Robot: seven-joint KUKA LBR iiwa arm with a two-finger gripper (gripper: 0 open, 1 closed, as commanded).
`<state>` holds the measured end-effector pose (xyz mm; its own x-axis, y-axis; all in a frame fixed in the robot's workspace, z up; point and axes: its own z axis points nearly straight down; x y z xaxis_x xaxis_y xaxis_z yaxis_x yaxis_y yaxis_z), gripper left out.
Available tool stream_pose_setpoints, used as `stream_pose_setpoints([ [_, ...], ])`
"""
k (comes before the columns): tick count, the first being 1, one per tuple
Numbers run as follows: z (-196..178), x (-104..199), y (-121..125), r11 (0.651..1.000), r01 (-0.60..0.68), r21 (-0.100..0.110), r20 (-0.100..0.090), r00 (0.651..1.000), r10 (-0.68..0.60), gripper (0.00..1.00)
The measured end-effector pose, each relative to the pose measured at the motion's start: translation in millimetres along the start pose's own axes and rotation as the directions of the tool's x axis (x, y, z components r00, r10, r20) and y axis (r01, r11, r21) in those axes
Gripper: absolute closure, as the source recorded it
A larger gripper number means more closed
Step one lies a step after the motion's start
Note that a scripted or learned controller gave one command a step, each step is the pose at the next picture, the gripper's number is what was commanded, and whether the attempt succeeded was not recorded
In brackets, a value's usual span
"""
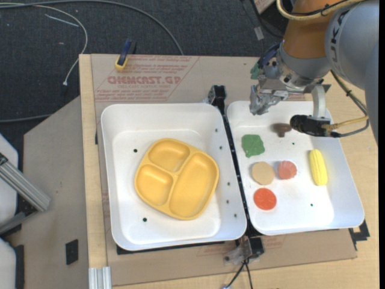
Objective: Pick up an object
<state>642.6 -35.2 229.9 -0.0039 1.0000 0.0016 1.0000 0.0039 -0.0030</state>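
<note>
Floor: dark carpet [48,59] behind and left of the bench, with thin cables trailing across it.
Bench: brown cardboard sheet [150,77] printed in red lettering, lying under both bins; a small blue-and-yellow clip [125,53] sits at its far edge.
Arm: grey KUKA arm [355,35] with its orange band [310,17], reaching in from the right and hanging over the far end of the right bin.
Left bin: shallow white bin [114,131], holding one thing.
Yellow tray: divided yellow plate [176,178] with three compartments, lying flat near the middle of the left bin.
Right bin: shallow white bin [343,203], touching the left bin along a black clamped seam.
Gripper: pincer [260,104] pointing down at the far left corner of the right bin; nothing is seen between its fingers, and whether they are spread or closed cannot be told.
Corn cob: yellow toy corn [317,166], lengthwise near the right wall.
Green piece: flat green toy food [252,145], nearest below the pincer, apart from it.
Tan disc: round beige piece [262,173], just beside the pink one.
Pink disc: round pink-red piece [287,170].
Red disc: red round piece [264,198], nearest the front.
Brown piece: small brown item [281,129], close to a black cable plug.
</note>
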Motion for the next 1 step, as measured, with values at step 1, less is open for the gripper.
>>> stream_pose_setpoints([
  [1, -7.4, 46.4, 0.2, 1.000, 0.000, -0.004, 0.001, 1.000, 0.000, 1.00],
])
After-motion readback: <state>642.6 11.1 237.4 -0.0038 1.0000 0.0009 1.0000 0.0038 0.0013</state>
